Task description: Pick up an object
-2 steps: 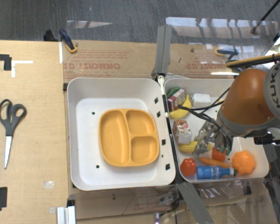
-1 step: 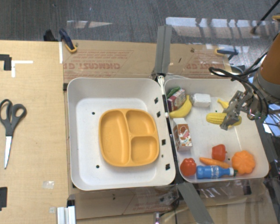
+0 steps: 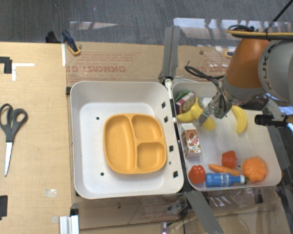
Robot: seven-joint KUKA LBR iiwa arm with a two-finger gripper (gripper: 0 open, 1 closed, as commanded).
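Note:
My gripper (image 3: 212, 113) is low in the back of the right bin (image 3: 272, 150), right above a yellow banana-like piece (image 3: 191, 113) and touching or nearly touching it. Whether anything is held is not visible. A second yellow banana (image 3: 240, 119) lies just to the gripper's right. A small green and red box (image 3: 184, 100) sits at the bin's back left. A white carton (image 3: 191, 141) lies in front of the gripper.
At the right bin's front lie a red fruit (image 3: 197, 174), a carrot (image 3: 224, 169), a blue bottle (image 3: 224, 180), a red piece (image 3: 229, 158) and an orange pumpkin (image 3: 254, 168). The left bin (image 3: 83, 145) holds a yellow divided plate (image 3: 135, 143). Scissors (image 3: 10, 126) lie on the bench.

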